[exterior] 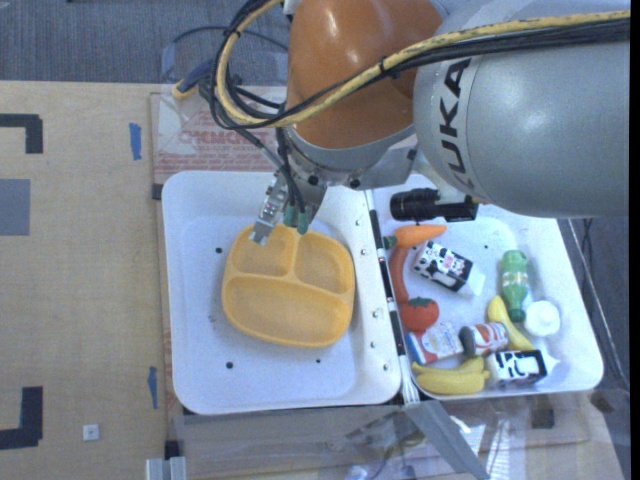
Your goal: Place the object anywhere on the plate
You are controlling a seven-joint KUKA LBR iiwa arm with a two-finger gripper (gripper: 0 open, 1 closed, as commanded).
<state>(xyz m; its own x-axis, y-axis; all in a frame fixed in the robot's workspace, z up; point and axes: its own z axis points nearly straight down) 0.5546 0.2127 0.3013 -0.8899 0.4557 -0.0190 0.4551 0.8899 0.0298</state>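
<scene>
Hovering over the yellow plate (pixel 290 293) in the left bin (pixel 190 298), the jaws (pixel 280 218).
Whether they were spread or pressed together could not be told.

A robotics lab: a grey KUKA arm (pixel 530 108) with looping yellow cables (pixel 235 58) reaches over a plywood bench (pixel 80 298) bearing blue tape marks (pixel 135 140) and two shallow white bins (pixel 190 298).

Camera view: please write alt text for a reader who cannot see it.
A grey KUKA arm's two-finger gripper hovers at the top edge of a yellow three-compartment plastic plate in the left white bin. The right white bin holds toy food, including a yellow banana.
</scene>
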